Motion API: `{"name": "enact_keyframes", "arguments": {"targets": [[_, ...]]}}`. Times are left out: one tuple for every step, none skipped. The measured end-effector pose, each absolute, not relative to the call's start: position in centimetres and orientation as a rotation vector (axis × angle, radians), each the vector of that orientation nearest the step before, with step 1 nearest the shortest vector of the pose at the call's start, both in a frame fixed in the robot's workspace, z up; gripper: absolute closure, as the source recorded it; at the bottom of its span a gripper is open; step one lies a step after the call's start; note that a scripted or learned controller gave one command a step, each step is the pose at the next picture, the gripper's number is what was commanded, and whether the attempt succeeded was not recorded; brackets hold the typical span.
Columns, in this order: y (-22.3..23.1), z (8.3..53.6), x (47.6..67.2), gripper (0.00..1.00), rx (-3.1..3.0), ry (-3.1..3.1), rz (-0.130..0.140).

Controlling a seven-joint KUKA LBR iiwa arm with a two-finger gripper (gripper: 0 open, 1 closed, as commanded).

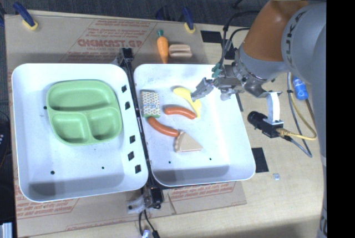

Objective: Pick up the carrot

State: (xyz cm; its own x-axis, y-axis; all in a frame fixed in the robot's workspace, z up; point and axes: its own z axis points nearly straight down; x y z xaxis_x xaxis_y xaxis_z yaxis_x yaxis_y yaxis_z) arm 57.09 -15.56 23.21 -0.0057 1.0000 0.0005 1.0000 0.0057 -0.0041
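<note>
Poised over the wrong bin.
Two-finger metal gripper [201,90] slightly open, empty; risks grabbing yellow banana [183,92], not small orange carrot [162,48] outside.

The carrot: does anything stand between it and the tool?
The carrot lies outside the bins, beyond the right bin's far rim. The tool hovers over that bin; only the rim lies between them.

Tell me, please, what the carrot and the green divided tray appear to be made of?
The carrot looks like a moulded plastic toy: uniform orange, smooth, with a green top. The green divided tray appears to be matte plastic, with soft rounded compartments and even colour.
</note>
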Motion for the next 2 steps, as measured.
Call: {"name": "enact_keyframes", "arguments": {"targets": [[-14.2, 10.1, 60.8, 0.00, -2.176, -2.257, 0.008], [-9.9, 9.2, 55.7, 0.00, -2.334, -2.097, 0.004]]}}
